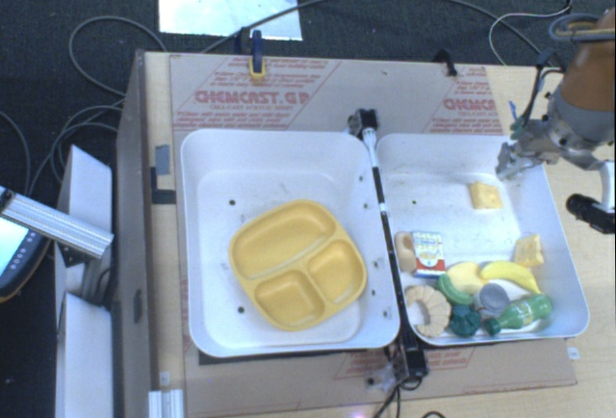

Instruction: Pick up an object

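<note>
The right bin (pixel 438 166) holds a pale yellow block (pixel 485 195) near its back right. A cluster of toy food lies toward its front: a small red and white box (pixel 427 250), a banana (pixel 512 274), a yellow-green fruit (pixel 460 281), a green bottle (pixel 519 314), a dark teal piece (pixel 465 321), a beige ring-shaped piece (pixel 428 308) and a yellow wedge (pixel 528 249). My gripper (pixel 517 159) hangs over the bin's back right corner, just right of and behind the pale block. Nothing shows between its fingers.
The left bin (pixel 217 175) holds a yellow three-compartment plate (pixel 296 263). A black divider bar (pixel 382 214) runs between the bins. Cables trail across the dark floor behind the bench. A white and grey unit stands at the left edge.
</note>
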`<state>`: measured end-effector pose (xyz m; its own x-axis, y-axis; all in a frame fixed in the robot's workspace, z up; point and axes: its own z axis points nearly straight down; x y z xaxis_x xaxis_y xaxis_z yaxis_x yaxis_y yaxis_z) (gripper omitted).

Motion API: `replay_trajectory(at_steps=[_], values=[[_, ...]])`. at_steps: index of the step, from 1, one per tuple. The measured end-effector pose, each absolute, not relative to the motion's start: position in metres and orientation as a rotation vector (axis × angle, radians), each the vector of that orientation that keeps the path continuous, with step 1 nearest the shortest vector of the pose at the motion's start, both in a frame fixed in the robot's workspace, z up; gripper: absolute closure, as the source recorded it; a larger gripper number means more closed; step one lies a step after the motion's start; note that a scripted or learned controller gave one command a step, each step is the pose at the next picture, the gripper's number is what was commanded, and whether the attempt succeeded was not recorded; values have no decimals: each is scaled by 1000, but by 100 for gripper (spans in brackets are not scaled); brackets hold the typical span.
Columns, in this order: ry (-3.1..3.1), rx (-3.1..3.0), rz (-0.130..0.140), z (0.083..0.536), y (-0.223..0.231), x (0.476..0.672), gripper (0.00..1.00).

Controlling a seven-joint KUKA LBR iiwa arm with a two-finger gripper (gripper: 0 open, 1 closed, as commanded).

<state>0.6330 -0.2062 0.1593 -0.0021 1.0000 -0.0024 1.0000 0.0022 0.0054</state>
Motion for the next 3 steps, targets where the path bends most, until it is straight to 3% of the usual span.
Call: replay_trajectory(at_steps=[1, 2, 3], values=[[2221, 2216, 2, 158, -206, 633, 0], [2222, 2220, 1, 84, -206, 622, 0], [2222, 2213, 4, 184, -207, 625, 0]])
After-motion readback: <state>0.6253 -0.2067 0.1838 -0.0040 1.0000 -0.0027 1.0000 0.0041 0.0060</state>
